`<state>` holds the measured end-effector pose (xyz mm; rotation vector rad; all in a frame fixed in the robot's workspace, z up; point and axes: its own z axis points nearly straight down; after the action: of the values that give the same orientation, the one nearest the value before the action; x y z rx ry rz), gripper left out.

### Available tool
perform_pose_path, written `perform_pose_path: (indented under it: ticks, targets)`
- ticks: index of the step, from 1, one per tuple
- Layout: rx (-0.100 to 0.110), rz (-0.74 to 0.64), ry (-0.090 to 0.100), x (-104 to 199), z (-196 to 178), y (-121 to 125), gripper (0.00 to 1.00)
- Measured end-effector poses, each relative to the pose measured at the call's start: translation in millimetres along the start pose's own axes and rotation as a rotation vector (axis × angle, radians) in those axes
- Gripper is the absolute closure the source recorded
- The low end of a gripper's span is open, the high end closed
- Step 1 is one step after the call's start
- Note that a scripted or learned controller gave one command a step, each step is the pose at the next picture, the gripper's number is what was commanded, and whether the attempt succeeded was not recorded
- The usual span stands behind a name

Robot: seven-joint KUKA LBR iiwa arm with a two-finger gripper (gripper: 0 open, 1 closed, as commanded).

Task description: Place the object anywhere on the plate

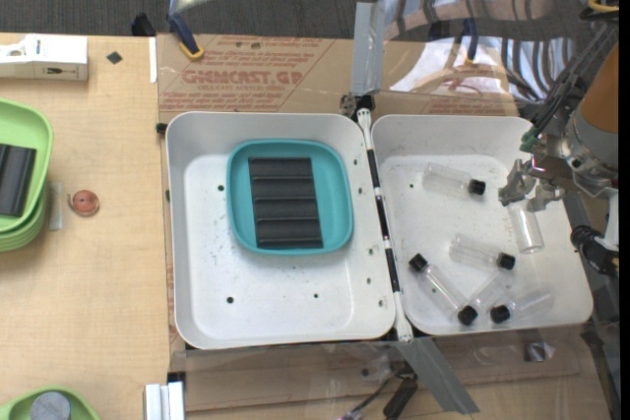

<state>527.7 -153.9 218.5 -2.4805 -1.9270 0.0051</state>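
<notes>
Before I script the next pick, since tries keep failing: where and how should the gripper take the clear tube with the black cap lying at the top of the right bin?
Grip the tube across the middle of its clear body, coming straight down from above. It lies flat and alone on the right bin floor, cap toward the view's right, so the fingers would likely best straddle its narrow width, clear of the cap.

The two bins (197,310) look like smooth white plastic with a soft shine. The teal plate (241,211) looks like smooth plastic too, and its dark ridged insert (285,202) looks matt. The little tubes (448,180) are clear and see-through with black caps, and the bench (89,310) is pale wood.
</notes>
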Motion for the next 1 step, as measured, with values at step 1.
perform_pose_path:
  ticks: [1]
  targets:
    - [0.0,0.0,0.0,-0.1,-0.1,0.0,0.0]
